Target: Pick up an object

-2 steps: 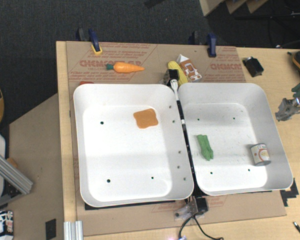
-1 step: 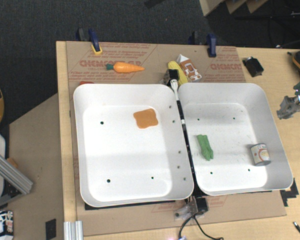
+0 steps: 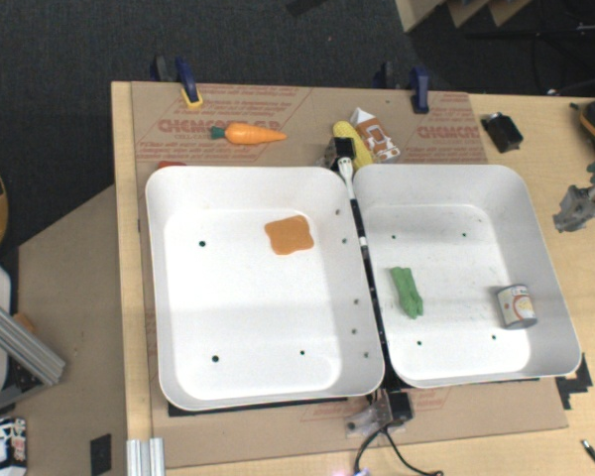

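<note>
In the left bin (image 3: 178, 296) a flat orange piece (image 3: 289, 235) lies towards the back middle. The right bin (image 3: 446, 181) holds a long green object (image 3: 408, 292) near its left side. A small grey can with an orange label (image 3: 517, 306) lies on its side near that bin's right wall. All three objects lie apart from each other.
Behind the bins on the board lie a toy carrot (image 3: 248, 134), a yellow item with a small printed box (image 3: 365, 139) and a black block (image 3: 501, 132). Two blue clamps (image 3: 188, 87) (image 3: 419, 89) grip the board's back edge. A grey metal part (image 3: 578, 206) sits at the right edge.
</note>
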Motion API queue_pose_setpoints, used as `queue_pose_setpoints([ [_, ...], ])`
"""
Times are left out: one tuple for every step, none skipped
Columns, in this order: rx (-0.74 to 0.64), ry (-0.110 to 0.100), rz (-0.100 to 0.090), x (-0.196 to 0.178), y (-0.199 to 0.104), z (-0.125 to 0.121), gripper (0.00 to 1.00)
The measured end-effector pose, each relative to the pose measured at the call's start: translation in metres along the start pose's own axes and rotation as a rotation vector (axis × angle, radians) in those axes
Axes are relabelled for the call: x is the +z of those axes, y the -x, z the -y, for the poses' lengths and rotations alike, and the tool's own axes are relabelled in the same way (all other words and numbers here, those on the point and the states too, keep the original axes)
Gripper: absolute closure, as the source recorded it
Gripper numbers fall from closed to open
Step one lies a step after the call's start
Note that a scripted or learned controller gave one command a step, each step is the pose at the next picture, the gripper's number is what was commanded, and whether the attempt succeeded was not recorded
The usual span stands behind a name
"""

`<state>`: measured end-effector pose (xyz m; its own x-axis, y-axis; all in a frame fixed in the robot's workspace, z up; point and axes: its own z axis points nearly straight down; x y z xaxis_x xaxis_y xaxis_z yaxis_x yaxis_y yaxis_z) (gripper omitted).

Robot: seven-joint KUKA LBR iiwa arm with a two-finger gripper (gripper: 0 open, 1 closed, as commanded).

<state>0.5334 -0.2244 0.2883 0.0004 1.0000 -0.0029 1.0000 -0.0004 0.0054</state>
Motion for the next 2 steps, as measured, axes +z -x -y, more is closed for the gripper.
queue_pose_setpoints([
  [0.001,-0.002,-0.001,-0.0268,0.0000,0.0326,1.00],
  [-0.001,0.000,0.000,-0.0359,0.0001,0.0309,1.00],
])
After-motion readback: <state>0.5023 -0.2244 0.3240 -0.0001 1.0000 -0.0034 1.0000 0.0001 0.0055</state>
